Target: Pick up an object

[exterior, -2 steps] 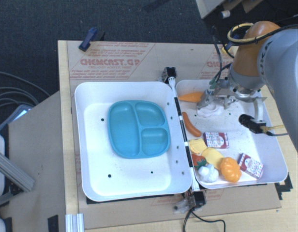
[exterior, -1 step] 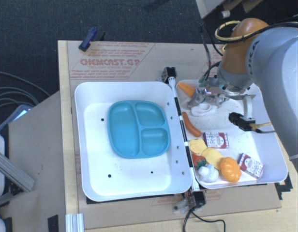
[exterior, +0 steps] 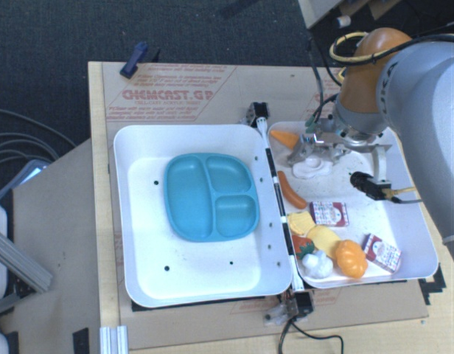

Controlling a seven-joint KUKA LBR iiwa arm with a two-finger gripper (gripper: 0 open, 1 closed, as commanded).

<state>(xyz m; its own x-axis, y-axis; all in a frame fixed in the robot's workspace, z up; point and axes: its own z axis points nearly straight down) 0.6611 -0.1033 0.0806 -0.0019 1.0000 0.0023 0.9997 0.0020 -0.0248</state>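
White rounded object (exterior: 309,169) beneath fingers (exterior: 313,152), right bin (exterior: 415,220).

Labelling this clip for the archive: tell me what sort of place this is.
Most likely a robotics lab bench for pick-up trials: a grey arm reaching over two white bins, toy food such as an orange, and loose cables on dark carpet.

A white round piece (exterior: 309,169) lies flat near the far end of the right bin (exterior: 415,268), directly under the jaws.
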